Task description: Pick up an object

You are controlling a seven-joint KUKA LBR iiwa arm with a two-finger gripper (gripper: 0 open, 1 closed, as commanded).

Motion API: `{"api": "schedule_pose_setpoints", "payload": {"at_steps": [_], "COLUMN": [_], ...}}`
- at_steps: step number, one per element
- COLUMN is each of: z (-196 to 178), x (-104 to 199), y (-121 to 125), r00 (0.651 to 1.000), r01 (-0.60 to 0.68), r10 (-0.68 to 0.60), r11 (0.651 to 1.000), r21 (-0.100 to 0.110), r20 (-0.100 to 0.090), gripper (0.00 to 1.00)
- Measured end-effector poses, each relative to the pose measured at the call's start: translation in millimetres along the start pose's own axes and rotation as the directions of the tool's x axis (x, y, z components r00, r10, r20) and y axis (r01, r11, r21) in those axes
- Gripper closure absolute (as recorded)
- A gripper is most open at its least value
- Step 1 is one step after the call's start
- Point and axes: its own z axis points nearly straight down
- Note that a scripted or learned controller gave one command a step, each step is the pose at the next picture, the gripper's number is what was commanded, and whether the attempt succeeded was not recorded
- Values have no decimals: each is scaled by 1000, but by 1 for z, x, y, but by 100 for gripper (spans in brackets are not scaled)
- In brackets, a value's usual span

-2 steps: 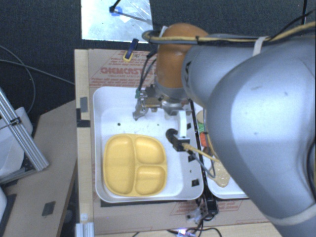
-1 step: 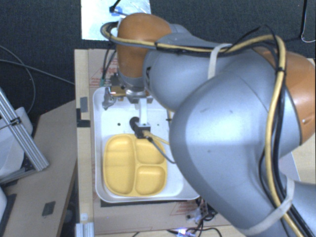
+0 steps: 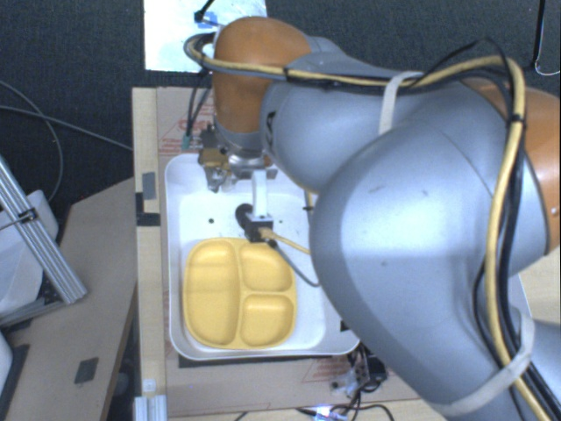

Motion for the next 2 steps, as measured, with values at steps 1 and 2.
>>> {"api": "schedule_pose_setpoints", "payload": {"at_steps": [1,2], "z": [-11,-93], "x": [1,1], "y": [1,-103], "r00": [1000,1000], "r01": [6,-2], "r10": [-6,2], "r11": [1000,1000], "r21": [-2,3], "r20": [0,-3], "gripper": [100,100]}}
